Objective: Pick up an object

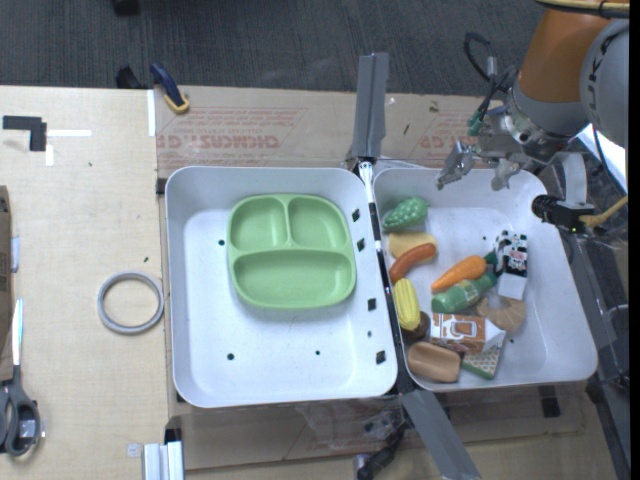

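My gripper [478,168] hangs over the back edge of the right bin [560,298], fingers spread apart with nothing between them. Below it in that bin lie several toy foods: a green leafy piece [405,211], a yellow wedge [408,243], an orange sausage [412,259], a corn cob [407,303], a carrot [459,271], a green vegetable [462,294], a black-and-white cow carton [513,258], a small printed box [462,330] and a brown bread piece [434,362].
The left bin [200,348] holds a green divided plate [292,249]. A grey divider bar [371,108] stands between the bins at the back. On the bench to the left lie a tape ring [131,301] and scissors [18,408].
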Action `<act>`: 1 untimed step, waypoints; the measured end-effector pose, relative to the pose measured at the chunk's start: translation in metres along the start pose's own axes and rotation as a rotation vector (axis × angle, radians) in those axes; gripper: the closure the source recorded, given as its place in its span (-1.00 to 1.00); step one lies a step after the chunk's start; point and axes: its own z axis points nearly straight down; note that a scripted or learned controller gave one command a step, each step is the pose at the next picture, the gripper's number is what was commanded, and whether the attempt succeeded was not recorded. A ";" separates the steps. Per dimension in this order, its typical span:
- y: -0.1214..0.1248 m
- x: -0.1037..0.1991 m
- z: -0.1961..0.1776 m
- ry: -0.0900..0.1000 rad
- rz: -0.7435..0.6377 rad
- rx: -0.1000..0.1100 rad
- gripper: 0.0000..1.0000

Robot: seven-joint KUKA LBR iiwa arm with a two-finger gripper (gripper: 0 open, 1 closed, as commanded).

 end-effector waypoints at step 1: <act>-0.100 -0.005 0.031 0.000 0.051 0.001 -1.00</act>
